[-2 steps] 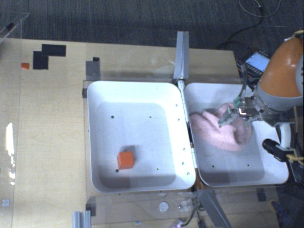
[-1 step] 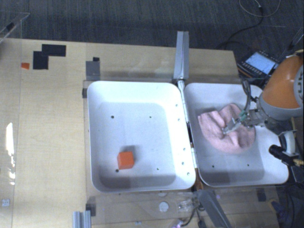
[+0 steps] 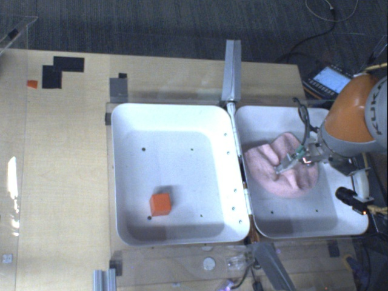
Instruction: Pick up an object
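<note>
Wooden bench, dark carpet beyond

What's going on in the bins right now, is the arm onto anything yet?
The arm reaches in from the right over the right bin, with its claw down at a crumpled pink cloth lying there. Whether the cloth is actually gripped can't be told from this angle. In the left bin, an orange block sits alone near the front, untouched.
</note>
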Controlling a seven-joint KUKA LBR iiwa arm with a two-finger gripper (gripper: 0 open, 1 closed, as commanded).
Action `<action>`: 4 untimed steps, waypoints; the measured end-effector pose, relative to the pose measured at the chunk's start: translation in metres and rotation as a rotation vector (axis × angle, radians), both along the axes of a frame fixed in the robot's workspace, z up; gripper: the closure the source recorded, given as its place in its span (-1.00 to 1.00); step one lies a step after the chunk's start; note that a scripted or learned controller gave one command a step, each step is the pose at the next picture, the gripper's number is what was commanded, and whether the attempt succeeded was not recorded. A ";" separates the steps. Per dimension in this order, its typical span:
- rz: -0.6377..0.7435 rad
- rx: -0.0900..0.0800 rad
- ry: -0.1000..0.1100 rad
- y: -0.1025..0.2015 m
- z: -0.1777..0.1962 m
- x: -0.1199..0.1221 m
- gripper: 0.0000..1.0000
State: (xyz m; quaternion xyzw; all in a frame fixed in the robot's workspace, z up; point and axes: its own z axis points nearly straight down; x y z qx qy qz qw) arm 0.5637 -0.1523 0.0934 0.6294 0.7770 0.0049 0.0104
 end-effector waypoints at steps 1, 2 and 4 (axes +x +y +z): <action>0.182 -0.003 -0.001 0.039 0.000 -0.006 -1.00; 0.200 0.001 0.012 0.074 0.094 0.004 -1.00; 0.245 0.001 0.005 0.058 0.013 0.042 1.00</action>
